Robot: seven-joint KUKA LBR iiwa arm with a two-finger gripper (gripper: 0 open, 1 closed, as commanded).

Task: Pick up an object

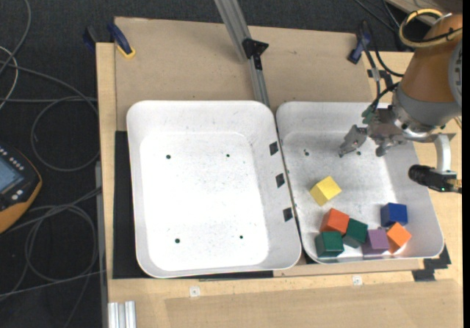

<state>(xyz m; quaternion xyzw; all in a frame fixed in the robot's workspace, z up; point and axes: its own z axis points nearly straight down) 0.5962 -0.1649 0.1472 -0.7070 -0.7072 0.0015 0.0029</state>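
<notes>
My gripper [366,144] hangs over the upper part of the right bin [308,122], its two grey fingers spread apart with nothing between them. Below it and to the left, a yellow block [325,190] lies alone on the bin floor. Along the bin's front edge sits a cluster: an orange-red block [336,221], two green blocks [330,244] [357,232], a purple block [377,241], an orange block [399,235] and a blue block [394,213]. The gripper touches none of them.
The left bin [147,121] lies beside the right one, with black clips [280,180] along the shared wall. A slanted metal pole [235,15] rises behind the bins. Blue clamps [121,39] [359,46] hold the board's back corners.
</notes>
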